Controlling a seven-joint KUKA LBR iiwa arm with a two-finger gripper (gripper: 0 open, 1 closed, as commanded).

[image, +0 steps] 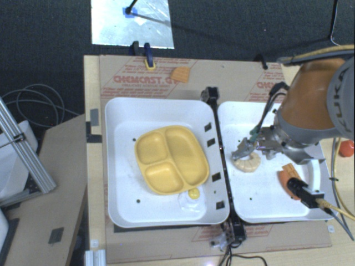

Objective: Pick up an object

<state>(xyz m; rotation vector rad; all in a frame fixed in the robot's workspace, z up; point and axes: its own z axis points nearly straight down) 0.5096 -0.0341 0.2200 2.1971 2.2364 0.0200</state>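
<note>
The grey arm with its orange band (pixel 310 87) enters from the right and extends over the right shallow white bin (pixel 266 204). The left shallow white bin (pixel 122 148) holds a yellow three-compartment plastic tray (pixel 172 159), with a small yellow round piece (pixel 193 193) just beside the tray's near edge. The two-finger gripper (pixel 242 150) sits low in the right bin, directly over a pale round ridged object (pixel 247 163); whether its fingers are spread or pinching cannot be determined. An orange object (pixel 287 174) lies near the arm's lower side.
</note>
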